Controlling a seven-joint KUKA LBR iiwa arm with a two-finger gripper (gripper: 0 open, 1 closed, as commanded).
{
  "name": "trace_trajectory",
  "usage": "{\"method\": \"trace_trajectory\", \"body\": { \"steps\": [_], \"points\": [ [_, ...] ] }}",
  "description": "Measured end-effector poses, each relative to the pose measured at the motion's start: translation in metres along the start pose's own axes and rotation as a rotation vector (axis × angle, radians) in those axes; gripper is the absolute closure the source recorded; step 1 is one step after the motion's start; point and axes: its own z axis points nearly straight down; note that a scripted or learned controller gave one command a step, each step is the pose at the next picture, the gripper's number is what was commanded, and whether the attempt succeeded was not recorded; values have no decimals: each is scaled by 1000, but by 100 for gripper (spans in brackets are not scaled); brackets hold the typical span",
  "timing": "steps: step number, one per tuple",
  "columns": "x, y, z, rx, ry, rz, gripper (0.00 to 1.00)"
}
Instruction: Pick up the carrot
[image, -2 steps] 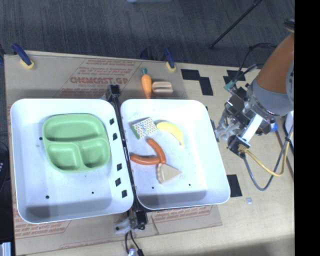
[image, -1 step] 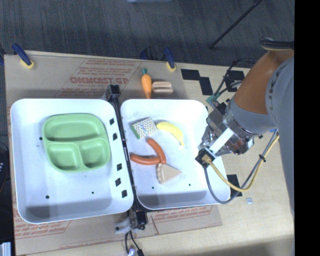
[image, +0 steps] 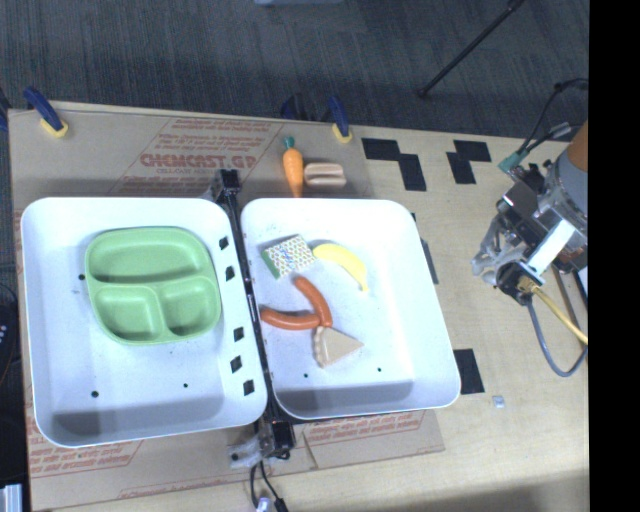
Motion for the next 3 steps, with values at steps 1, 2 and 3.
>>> {"method": "trace_trajectory", "body": {
  "steps": [1, 2, 3],
  "points": [
    [40, -84, 108, 5, -2, 164, 100],
    [4, -36, 62, 2, -1, 134, 100],
    [-16, -9, 19, 2, 0, 290, 100]
  ]
}}
